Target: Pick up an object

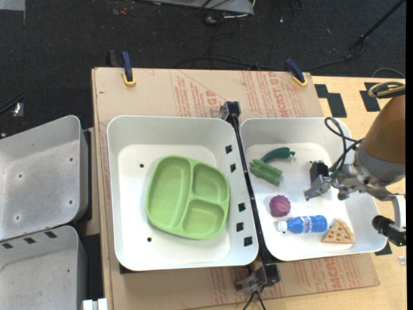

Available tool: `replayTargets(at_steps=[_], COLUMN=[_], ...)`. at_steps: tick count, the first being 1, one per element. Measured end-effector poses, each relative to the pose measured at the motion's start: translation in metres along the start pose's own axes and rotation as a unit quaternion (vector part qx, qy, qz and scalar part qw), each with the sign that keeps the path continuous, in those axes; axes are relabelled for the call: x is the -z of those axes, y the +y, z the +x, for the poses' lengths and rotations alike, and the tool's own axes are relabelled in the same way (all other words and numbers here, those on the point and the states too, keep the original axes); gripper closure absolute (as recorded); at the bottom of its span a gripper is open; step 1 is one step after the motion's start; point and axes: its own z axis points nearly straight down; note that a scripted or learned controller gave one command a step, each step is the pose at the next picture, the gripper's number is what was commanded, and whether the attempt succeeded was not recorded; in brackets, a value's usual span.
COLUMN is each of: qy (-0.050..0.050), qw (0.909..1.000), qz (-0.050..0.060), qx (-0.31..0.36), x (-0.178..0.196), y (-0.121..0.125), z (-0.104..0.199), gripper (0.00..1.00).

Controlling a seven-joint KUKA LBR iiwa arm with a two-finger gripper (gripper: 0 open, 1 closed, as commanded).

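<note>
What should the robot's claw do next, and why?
Probably drop a little toward the round purple toy. The claw hangs in the right white bin with nothing between its fingers, and that toy lies closest, just to its lower left.

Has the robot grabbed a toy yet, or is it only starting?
Nothing looks picked up yet. The gripper hangs low in the right bin, with no toy seen between its fingers. The purple ball, blue bottle, pizza slice and green veggies all lie in the bin. The whole grab and lift is left.

Divided plate [188, 197] in left bin [122, 141]
</note>
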Motion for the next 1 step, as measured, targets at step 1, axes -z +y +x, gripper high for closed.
replayTargets(at_steps=[1], qy=[0.0], qw=[1.0], qz=[-0.001], qx=[0.0], x=[-0.041], y=[-0.0002], z=[0.0008], gripper=[0.0])
